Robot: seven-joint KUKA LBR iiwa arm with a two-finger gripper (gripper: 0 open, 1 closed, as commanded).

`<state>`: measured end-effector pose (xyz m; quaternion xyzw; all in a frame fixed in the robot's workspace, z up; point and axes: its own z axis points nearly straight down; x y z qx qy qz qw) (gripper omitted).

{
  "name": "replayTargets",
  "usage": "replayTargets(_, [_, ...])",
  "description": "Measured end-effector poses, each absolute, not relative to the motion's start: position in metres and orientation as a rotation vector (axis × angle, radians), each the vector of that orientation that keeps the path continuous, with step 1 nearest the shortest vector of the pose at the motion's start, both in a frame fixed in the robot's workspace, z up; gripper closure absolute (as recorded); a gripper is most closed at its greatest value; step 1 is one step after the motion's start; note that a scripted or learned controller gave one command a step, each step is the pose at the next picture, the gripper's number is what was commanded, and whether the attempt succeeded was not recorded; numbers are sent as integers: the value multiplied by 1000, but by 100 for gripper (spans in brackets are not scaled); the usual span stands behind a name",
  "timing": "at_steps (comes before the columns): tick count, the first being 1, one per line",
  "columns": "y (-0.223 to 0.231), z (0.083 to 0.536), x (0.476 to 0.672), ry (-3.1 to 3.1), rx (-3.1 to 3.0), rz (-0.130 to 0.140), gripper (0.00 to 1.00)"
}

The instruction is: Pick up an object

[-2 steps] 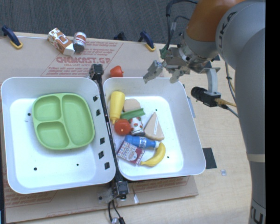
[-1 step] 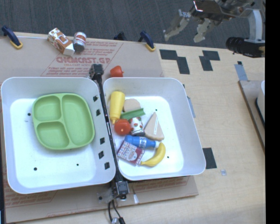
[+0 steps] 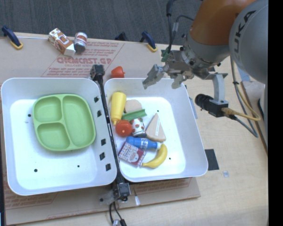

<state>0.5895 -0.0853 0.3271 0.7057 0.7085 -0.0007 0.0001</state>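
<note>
You'll find the gripper point(image 3: 166, 77) over the right bin's point(image 3: 191, 126) far edge, fingers spread, nothing btwn them. Banana point(image 3: 157, 158) (long axis diagonal) lies near the bin's front edge.

Both white bins point(image 3: 19, 173) look like smooth, slightly glossy plastic. The green divided tray point(image 3: 63, 121) is matt plastic (soft sheen only). Beneath lies brown printed cardboard point(image 3: 85, 58), dull and papery. The yellow banana point(image 3: 158, 158) shines like moulded plastic.
</note>
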Motion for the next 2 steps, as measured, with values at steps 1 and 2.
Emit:
replayTargets(1, [-70, 203, 544, 2232, 2217, -7, 0])
replayTargets(2, [-111, 96, 530, 2227, 2210, 5, 0])
